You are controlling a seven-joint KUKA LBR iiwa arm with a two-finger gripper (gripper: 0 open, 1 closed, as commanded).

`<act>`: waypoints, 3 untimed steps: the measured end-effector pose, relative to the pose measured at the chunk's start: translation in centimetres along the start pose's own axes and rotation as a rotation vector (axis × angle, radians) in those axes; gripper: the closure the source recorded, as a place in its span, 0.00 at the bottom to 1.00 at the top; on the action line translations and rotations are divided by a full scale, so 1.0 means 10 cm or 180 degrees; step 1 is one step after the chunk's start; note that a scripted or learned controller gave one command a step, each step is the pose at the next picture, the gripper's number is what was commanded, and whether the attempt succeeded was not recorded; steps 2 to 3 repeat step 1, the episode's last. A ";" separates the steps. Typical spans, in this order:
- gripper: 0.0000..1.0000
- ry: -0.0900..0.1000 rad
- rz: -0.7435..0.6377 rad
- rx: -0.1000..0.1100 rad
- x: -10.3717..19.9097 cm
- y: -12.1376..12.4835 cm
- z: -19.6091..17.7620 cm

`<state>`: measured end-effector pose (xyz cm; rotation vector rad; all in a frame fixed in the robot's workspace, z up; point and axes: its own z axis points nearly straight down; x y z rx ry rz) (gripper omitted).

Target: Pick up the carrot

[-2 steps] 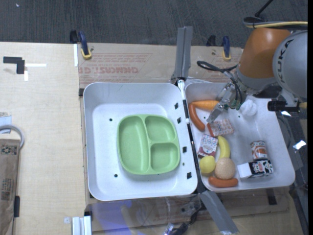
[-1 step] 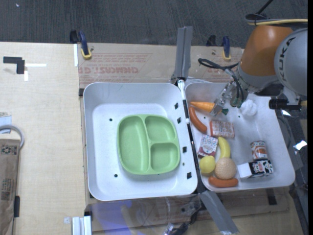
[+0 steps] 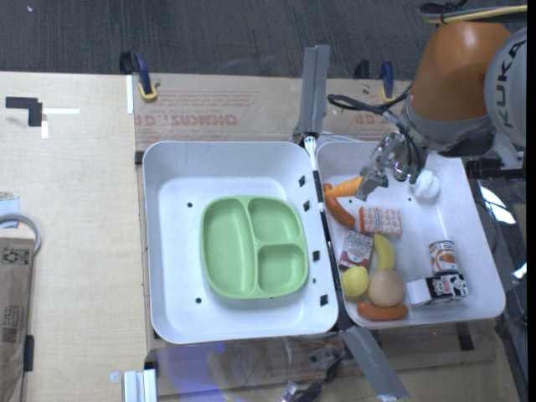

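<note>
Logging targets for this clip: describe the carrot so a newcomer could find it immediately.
Look in the right white bin, at its upper left corner beneath the gripper. The carrot is the short orange cone lying there, above a longer curved orange sausage-like piece; only the carrot tapers.

You had one fixed camera above the bench, tilted so it looked down at a slant toward twelve o'clock. It stood far enough back to take in the left bin (image 3: 167, 224) whole at centre and the right bin (image 3: 469, 241) toward three o'clock, where the arm (image 3: 456, 65) entered from about two o'clock.
</note>
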<state>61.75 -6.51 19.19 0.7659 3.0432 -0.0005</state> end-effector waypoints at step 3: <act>1.00 0.0011 -0.0594 -0.0001 0.08 -0.38 -0.02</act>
